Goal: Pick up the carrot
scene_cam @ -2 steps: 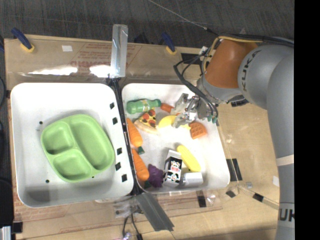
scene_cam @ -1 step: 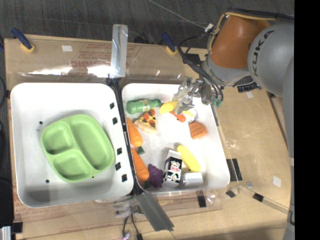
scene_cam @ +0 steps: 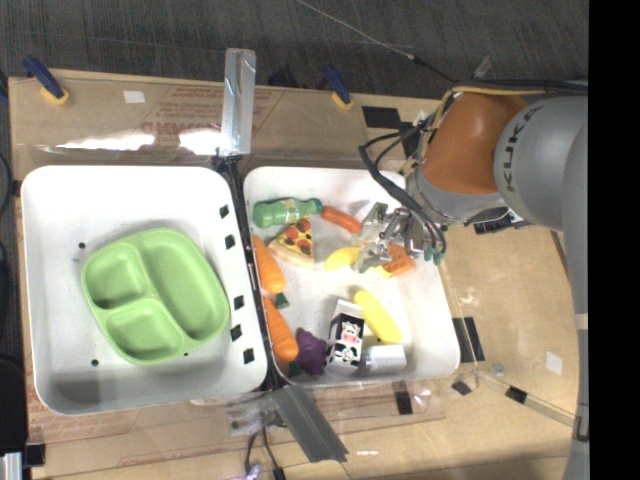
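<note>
Two orange carrots lie along the left wall of the right bin point(scene_cam: 440, 298): one carrot point(scene_cam: 268, 266) near the middle and a second carrot point(scene_cam: 281, 331) nearer the front. A smaller orange-red piece point(scene_cam: 341, 220) lies by the bin's far side. My gripper point(scene_cam: 380, 240) hangs low over the right part of that bin, well to the right of both carrots. Another orange item point(scene_cam: 401, 260) lies right beside the gripper, partly hidden by it. Whether the gripper touches it cannot be made out.
The right bin also holds a green bottle point(scene_cam: 285, 211), a pizza slice point(scene_cam: 295, 240), two yellow pieces point(scene_cam: 342, 258) point(scene_cam: 378, 315), purple grapes point(scene_cam: 310, 350), a black-and-white box point(scene_cam: 346, 340) and a pale can point(scene_cam: 386, 356). A green divided plate point(scene_cam: 155, 293) sits in the left bin point(scene_cam: 40, 198).
</note>
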Robot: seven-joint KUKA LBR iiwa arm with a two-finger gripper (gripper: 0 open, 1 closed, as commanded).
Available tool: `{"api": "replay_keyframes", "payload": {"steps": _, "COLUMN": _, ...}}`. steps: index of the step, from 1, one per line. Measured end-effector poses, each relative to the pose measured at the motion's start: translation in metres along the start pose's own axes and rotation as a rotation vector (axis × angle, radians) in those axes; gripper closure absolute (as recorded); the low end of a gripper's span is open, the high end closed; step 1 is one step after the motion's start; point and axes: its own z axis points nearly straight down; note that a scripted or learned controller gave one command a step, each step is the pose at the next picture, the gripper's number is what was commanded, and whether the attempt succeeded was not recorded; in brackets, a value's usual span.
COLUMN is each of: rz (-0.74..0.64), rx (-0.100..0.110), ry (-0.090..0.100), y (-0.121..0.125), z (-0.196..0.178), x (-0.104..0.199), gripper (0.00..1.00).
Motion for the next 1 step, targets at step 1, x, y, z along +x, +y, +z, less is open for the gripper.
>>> {"api": "replay_keyframes", "payload": {"steps": 1, "rz": -0.496, "rx": 0.002, "ry": -0.008, "y": 0.0036, "z": -0.0061, "x": -0.0069, "gripper": 1.00}}
